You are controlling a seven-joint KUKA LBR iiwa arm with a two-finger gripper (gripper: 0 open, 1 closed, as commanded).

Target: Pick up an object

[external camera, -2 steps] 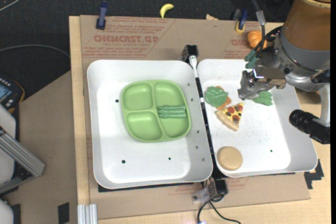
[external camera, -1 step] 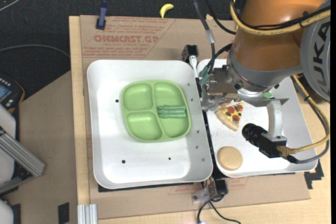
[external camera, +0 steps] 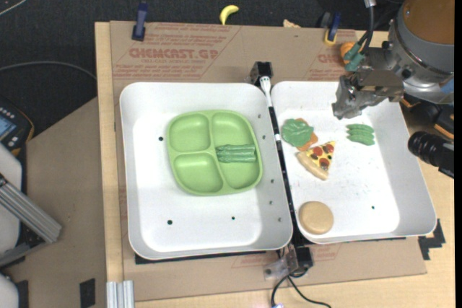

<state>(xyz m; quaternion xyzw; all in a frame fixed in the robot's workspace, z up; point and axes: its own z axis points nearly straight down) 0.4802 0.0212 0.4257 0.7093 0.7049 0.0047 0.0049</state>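
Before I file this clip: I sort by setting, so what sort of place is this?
Probably a robotics lab bench: two white bins clamped on a cardboard sheet, toy food such as a pizza slice, and a robot arm over carpet.

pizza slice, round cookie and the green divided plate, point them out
pizza slice [external camera: 317, 158], camera view, on its topping
round cookie [external camera: 315, 216], camera view, its middle
green divided plate [external camera: 189, 133], camera view, its upper-left compartment

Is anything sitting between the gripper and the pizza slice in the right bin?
Nothing visible does. The gripper hovers over the back of the right bin; the pizza slice lies nearer the front on bare white floor. The green leafy piece sits beside that path, and the small green piece lies off to the other side.
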